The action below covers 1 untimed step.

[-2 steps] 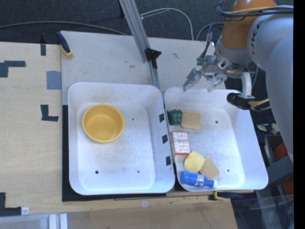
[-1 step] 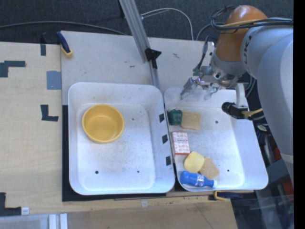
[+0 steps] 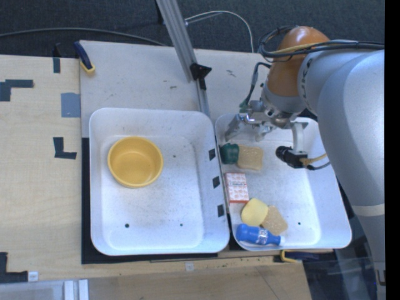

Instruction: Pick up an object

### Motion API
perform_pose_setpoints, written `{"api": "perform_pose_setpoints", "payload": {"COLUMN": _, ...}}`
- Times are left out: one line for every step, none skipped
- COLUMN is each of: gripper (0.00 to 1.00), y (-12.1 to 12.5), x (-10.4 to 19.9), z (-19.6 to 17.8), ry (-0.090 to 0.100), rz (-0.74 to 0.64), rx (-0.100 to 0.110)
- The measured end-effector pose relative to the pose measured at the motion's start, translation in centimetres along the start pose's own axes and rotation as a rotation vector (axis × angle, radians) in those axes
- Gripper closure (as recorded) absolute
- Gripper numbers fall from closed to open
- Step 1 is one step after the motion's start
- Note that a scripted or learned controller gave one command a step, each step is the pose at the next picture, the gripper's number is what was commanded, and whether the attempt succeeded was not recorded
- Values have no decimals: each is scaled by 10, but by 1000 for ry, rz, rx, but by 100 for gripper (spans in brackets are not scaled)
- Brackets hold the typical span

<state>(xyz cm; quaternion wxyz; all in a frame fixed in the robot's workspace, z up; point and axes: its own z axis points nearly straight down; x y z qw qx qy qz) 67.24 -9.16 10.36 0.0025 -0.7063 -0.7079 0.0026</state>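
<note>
From above, the gripper (image 3: 236,127) hangs over the right bin's (image 3: 312,199) far left corner; whether it's open or closed, I can't tell. The dark green object (image 3: 229,153) lies just below it, touching a tan sponge (image 3: 251,158).

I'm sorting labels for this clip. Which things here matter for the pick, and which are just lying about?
Part of the job:
claw, above the right bin
green object
tan sponge
red-and-white box
yellow lump
blue bottle

Lying about:
yellow bowl in the left bin
blue-and-yellow clamp on the bench
</note>
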Motion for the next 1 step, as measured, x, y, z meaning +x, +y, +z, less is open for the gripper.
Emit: {"api": "perform_pose_setpoints", "payload": {"gripper": 100, "y": 2, "x": 0, "z": -14, "ry": -1, "rz": -1, "rx": -6}}
